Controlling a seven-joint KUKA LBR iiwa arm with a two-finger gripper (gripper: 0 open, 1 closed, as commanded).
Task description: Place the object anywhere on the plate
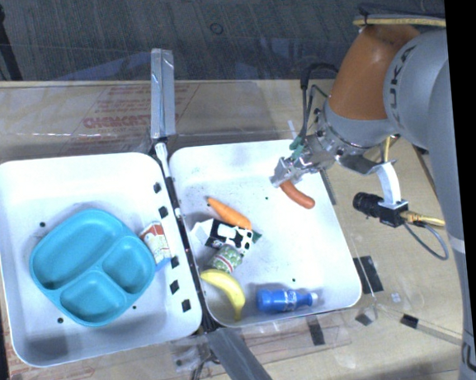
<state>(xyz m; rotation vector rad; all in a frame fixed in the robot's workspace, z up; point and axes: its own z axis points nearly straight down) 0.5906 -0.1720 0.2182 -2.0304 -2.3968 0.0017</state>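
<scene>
Blue plate (pixel 92 268), three compartments, lies in the left bin (pixel 14 184). A small red-and-white can (pixel 155 239) sits just beside the plate's right edge. My gripper (pixel 290 172) hangs over the upper right part of the right bin (pixel 251 155), with the sausage (pixel 297 194) at its tip; the sausage's upper end meets my fingers, but I cannot tell whether they clamp it or whether it rests on the bin floor. Right bin contents: carrot (pixel 227 211) near centre, black-and-white carton (pixel 232 237) below it, banana (pixel 224 290) at the lower left, blue bottle (pixel 285 298) on its side along the lower edge.
</scene>
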